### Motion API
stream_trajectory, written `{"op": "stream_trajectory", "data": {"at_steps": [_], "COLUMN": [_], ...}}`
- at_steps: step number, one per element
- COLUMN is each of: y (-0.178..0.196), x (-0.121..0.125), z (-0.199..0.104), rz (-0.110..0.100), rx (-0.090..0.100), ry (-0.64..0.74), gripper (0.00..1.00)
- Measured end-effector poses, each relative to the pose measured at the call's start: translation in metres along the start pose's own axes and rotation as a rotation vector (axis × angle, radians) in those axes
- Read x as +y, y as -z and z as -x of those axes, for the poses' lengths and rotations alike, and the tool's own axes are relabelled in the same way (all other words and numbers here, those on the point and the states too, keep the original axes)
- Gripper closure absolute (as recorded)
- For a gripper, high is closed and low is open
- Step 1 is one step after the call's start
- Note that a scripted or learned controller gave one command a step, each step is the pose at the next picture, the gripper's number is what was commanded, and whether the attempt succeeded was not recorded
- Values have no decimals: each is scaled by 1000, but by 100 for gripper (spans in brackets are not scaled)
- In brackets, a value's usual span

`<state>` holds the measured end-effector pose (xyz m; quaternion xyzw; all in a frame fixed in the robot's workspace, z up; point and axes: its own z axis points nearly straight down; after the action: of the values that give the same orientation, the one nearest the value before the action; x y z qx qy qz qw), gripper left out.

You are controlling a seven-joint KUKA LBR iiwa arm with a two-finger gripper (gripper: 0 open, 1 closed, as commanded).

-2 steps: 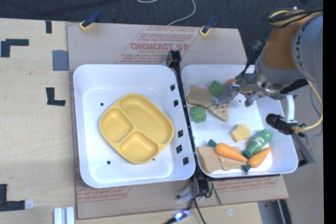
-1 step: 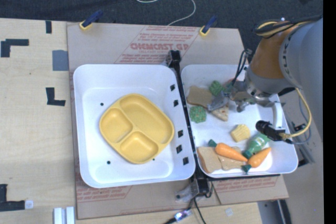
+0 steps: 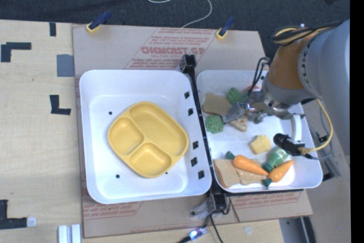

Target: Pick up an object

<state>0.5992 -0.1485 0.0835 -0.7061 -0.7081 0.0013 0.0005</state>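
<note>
Arm: the grey arm (image 3: 327, 74) comes in from the right, its orange band (image 3: 286, 65) above the wrist, bent down over the upper part of the right bin (image 3: 310, 182).
Hand: the hand (image 3: 243, 112) sits low in the right bin, pointing left toward the divider between the bins; whether it is open or closed, or has hold of anything, I cannot tell, because the metal parts blur into the items under them.
Near the hand: a tan flat piece (image 3: 215, 103) and a green leafy toy (image 3: 234, 94) lie just beside it; a green broccoli piece (image 3: 214, 124) lies below and to the left.
Lower right bin: a yellow cheese-like block (image 3: 260, 144), a carrot (image 3: 249, 165) lying on a tan bread slice (image 3: 230, 174), and a second carrot (image 3: 280, 171) close to the front rim.
Left bin: the left bin (image 3: 94, 139) bears a yellow divided plate (image 3: 148, 138), tilted diagonally.
Counter: both bins rest on a cardboard sheet (image 3: 165, 51) on the counter (image 3: 28, 139).
</note>
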Motion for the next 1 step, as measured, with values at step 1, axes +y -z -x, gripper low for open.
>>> {"op": "stream_trajectory", "data": {"at_steps": [1], "y": [11], "x": [0], "z": [0], "rz": [1], "rx": [0], "ry": [0], "gripper": [100]}}
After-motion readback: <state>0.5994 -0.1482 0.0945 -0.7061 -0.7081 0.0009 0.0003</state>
